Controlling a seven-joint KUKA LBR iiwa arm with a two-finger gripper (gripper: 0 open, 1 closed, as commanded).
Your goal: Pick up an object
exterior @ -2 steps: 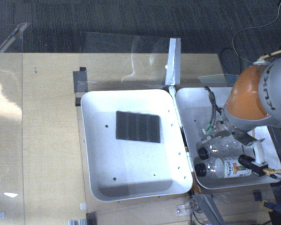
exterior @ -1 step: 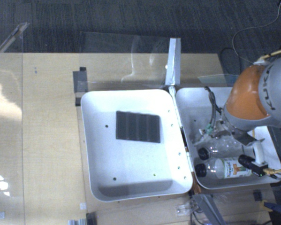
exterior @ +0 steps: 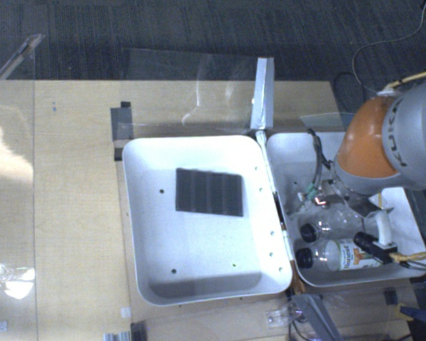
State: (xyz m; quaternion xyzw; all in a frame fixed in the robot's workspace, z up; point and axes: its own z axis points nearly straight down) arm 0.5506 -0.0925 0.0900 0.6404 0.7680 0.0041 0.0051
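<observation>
The right bin (exterior: 287, 159) holds two clear plastic bottles lying on their sides. One bottle (exterior: 338, 224) has its black cap (exterior: 307, 232) pointing left. The other bottle (exterior: 338, 255), with a white and orange label, lies along the front wall, its black cap (exterior: 303, 256) also to the left. My gripper (exterior: 320, 198) hangs low over the right bin, just above and behind the upper bottle, under the grey arm with its orange band (exterior: 365, 147). Nothing is visibly held.
In the left bin (exterior: 147, 205) a flat dark grey rectangular pad (exterior: 208, 192) lies near the back. A white piece (exterior: 384, 225) lies at the right side of the right bin. A metal divider (exterior: 262, 92) stands behind the bins.
</observation>
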